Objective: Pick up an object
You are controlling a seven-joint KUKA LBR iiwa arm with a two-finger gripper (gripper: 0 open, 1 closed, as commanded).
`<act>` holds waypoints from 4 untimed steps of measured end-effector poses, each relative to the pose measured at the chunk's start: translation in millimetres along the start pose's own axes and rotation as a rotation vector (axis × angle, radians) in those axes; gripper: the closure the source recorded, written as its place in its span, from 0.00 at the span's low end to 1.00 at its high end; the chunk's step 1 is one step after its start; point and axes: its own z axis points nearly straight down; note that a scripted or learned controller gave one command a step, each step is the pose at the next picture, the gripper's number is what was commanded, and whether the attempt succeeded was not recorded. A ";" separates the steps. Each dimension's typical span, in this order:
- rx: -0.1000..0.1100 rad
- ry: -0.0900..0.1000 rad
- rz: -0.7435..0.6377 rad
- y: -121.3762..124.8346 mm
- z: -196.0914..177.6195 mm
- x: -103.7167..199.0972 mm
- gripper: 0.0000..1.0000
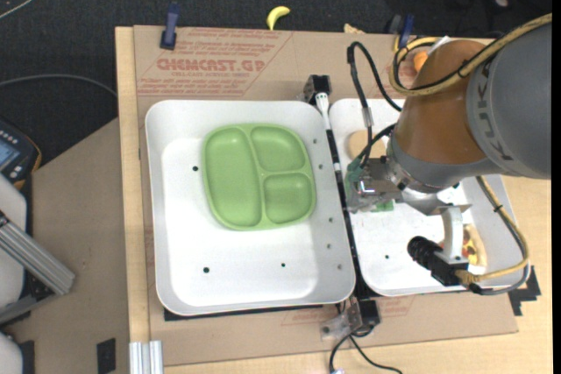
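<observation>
My gripper hangs low over the left side of the right bin, close to the divider between the bins. The grey and orange wrist covers most of it from above. A small green-and-dark bit shows right at the gripper, too hidden to name. A tan round object lies in the right bin just behind the gripper. An orange-brown object sits at that bin's right side, partly behind a white bracket. A green divided plate lies flat in the left bin.
The arm's bulk covers the back half of the right bin. Black cables loop around the wrist, and a black cylinder juts over the bin floor. The bins rest on a cardboard sheet, with clamps at its back edge.
</observation>
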 end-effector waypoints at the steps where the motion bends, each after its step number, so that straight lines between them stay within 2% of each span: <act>1: -0.022 0.001 -0.001 -7.3 -145.6 50.4 1.00; 2: -0.011 -0.005 0.005 59.3 -122.3 69.6 1.00; 3: -0.012 -0.001 0.003 -17.6 -209.7 87.3 1.00; 4: -0.005 -0.005 0.007 -15.1 -204.7 86.1 0.00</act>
